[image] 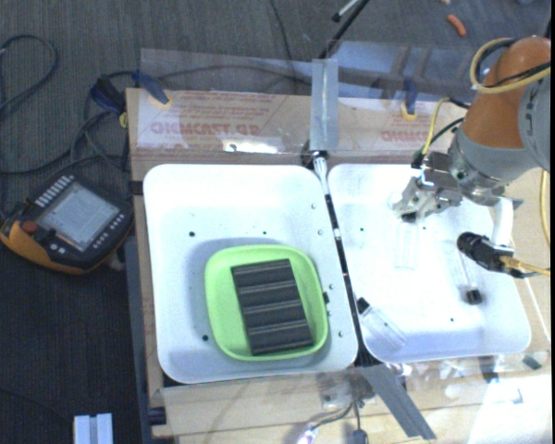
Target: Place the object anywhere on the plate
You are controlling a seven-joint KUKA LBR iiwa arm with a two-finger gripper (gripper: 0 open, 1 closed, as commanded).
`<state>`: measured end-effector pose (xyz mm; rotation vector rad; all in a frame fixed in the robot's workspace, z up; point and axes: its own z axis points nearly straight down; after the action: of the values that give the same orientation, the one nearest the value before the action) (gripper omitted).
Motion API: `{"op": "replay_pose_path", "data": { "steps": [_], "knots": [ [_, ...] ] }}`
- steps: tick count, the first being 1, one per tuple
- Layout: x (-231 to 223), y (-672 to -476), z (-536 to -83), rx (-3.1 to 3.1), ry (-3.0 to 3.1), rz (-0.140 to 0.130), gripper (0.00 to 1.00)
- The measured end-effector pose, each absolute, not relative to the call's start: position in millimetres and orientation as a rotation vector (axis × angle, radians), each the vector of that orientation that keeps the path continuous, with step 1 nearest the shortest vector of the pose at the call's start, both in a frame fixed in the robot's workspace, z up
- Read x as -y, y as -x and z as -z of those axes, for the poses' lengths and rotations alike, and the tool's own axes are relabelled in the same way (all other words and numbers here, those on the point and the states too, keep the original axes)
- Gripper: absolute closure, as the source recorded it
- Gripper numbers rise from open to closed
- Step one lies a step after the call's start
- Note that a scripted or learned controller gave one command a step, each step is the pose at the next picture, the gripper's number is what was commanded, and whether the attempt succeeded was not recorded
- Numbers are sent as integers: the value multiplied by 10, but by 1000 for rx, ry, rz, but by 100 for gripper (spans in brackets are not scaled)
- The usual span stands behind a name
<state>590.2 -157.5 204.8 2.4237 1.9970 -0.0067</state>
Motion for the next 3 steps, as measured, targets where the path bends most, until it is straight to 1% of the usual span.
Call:
{"op": "replay_pose_path", "data": {
  "steps": [1, 2, 3],
  "knots": [
    [1036, -5423, -1391, -2147, -2298, 4, 100],
    [1139, -5417, -1413, -2124, -2301, 14, 0],
    [1368, -5282, -2090, -2111, -2328, 4, 0]
  ]
}}
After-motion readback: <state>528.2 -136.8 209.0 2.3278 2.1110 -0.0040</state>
